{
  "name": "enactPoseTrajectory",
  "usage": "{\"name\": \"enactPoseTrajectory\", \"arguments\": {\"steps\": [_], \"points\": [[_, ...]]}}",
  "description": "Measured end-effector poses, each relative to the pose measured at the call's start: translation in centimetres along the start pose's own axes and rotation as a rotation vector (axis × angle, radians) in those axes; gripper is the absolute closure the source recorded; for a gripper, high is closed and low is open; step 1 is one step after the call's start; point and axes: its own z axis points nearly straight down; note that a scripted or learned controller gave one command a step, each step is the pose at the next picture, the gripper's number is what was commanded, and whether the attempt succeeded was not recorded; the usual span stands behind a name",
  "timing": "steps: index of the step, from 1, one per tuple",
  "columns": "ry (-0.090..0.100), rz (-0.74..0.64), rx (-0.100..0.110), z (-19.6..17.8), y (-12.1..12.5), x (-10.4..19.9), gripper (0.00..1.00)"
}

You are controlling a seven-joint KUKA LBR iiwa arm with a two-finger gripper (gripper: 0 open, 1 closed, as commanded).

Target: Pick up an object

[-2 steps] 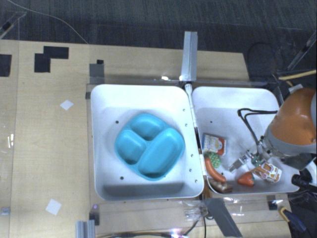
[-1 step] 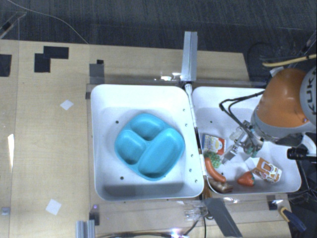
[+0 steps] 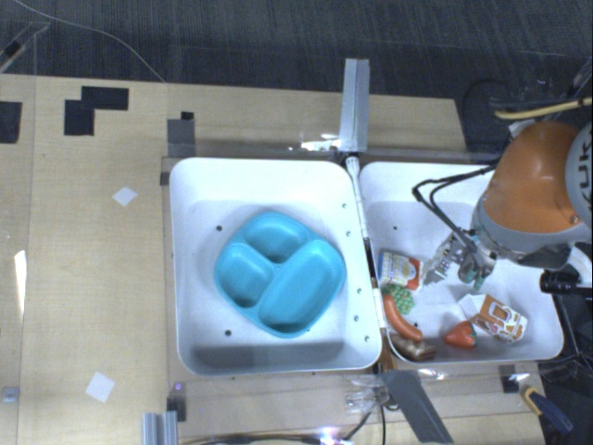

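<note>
Lowest in the frame, along the bottom edge of the right bin [image 3: 554, 341], a cluster of small play-food pieces lies crowded together: a brown, rounded piece [image 3: 413, 349] tucked into the lower left corner, a smooth orange-red sausage [image 3: 399, 317] slanting up from it, a knobbly green piece [image 3: 401, 298] just above that, and a red, glossy pepper-like piece [image 3: 460, 336] to their right. Beside the red piece sits a small white carton with orange print [image 3: 501, 321], tilted. A little higher, near the bin's left wall, lies a white packet with a red and green label [image 3: 398, 269].

The gripper [image 3: 460, 263] hangs over the middle of this bin, just right of the packet and above the carton; its metal parts are too small and tangled to tell whether the fingers are apart or together, and nothing can be seen between them. Behind it the arm's orange band [image 3: 533, 188] bulges in from the right edge, with a black cable [image 3: 445, 186] looping over the bin's bare upper half.

In the left bin [image 3: 199, 239], a smooth blue compartment plate [image 3: 280, 272] rests centred, with bare white floor all round it.

At the top, a grey metal post [image 3: 354, 105] stands where the bins meet.
</note>
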Motion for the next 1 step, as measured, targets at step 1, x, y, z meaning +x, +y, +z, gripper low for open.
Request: {"name": "enactPoseTrajectory", "arguments": {"steps": [1], "points": [[0.0,0.0,0.0,0.01,0.0,0.01,0.0]]}}
